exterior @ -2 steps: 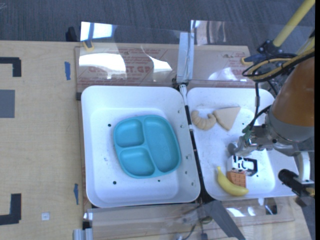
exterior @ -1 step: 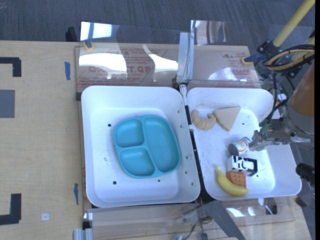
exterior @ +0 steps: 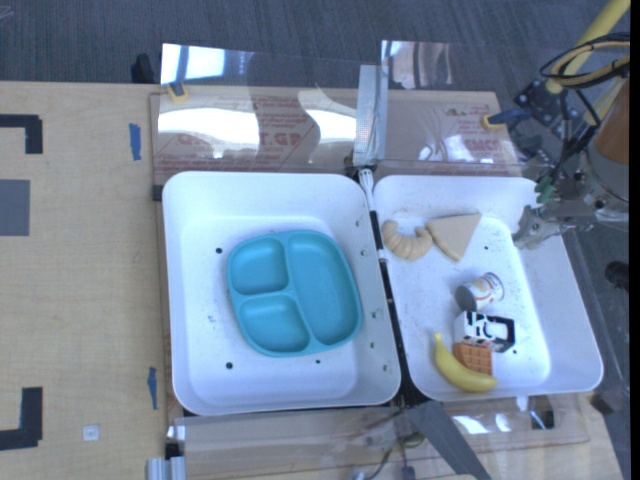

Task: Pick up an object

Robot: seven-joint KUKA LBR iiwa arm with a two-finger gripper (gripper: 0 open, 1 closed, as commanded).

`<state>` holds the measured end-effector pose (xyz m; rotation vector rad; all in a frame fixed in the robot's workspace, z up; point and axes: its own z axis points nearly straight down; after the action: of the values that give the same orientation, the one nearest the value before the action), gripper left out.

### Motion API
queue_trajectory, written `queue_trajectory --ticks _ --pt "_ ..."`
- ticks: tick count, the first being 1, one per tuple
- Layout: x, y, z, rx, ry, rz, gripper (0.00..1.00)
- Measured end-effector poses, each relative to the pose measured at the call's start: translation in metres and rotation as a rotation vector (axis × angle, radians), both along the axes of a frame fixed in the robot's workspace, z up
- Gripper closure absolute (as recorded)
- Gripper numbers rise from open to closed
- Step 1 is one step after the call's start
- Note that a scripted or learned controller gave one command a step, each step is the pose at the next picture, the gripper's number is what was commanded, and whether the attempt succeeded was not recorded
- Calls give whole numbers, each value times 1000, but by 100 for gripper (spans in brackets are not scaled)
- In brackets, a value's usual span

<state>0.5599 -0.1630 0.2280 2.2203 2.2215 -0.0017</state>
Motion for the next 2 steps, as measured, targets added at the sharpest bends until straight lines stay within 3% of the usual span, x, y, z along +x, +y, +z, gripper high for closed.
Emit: queue_trajectory --ticks 1,2 --pt "41 -40 -24 -1 1 -1 100" --pt "87 -60 5 -2 -5 3 100"
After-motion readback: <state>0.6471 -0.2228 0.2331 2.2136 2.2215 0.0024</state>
